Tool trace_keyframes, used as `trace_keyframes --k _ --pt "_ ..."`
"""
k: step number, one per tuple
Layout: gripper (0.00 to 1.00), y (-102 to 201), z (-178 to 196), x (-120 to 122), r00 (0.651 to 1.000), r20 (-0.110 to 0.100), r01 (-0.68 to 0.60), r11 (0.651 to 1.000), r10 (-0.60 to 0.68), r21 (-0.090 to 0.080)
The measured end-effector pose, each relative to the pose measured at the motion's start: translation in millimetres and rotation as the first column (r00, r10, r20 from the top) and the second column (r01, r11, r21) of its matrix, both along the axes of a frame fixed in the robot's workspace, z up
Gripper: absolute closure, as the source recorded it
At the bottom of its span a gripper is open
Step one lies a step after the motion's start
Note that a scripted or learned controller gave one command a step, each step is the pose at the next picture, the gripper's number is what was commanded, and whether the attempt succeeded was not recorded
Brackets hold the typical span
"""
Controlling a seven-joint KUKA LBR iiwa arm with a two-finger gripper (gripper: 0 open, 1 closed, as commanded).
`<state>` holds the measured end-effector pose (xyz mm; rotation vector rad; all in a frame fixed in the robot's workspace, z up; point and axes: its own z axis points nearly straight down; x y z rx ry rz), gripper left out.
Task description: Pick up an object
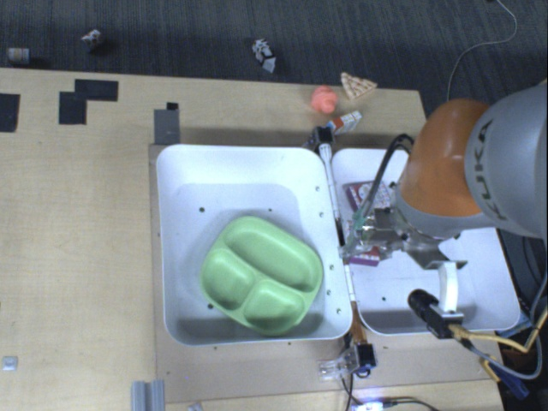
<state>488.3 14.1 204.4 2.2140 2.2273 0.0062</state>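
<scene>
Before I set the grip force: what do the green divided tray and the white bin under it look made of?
The green divided tray looks like moulded plastic, matte: one even colour, rounded compartments, soft highlights. The left white bin looks like smooth, slightly glossy plastic or coated metal; rounded corners and faint sheen leave it open.

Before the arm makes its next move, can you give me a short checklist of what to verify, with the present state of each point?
1. Something to pick is in reach: ok. A green divided plate lies in the left bin.
2. Plate lies free of the arm: ok, nothing covers it.
3. Gripper position: not ok for the plate. It sits over the right bin, near the wall between the bins.
4. Fingers open or shut: cannot tell, the wrist hides them.
5. Something already held: cannot tell. A dark purple item lies partly under the wrist.
6. Cable clear of the gripper: ok.
</scene>
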Motion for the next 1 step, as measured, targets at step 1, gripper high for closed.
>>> trace_keyframes --k 1 --pt "1.0 16.6 -20.4 -1.5 1.0 -0.003 0.0 1.0 0.0 -0.001"
